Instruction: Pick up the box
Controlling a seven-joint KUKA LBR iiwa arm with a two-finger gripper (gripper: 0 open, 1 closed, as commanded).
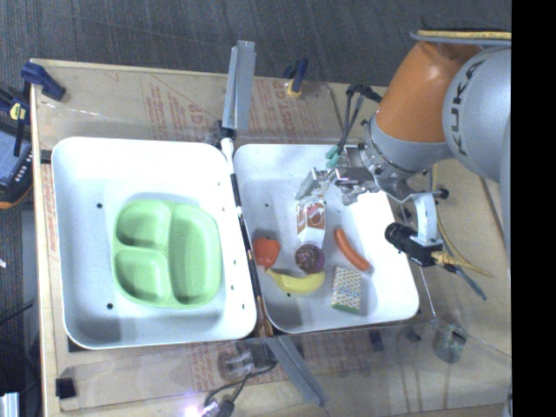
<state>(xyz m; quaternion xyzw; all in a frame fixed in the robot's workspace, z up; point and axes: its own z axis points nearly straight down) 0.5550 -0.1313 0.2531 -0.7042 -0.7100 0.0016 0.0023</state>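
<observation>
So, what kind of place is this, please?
Probably a robotics lab test bench, not a kitchen: two white bins clamped on a plywood table, toy food such as a banana and a box, and a robot arm.

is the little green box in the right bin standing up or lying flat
Lying flat. The green box rests on its broad face on the floor of the right bin, beside the banana, apart from the end effector.
</observation>
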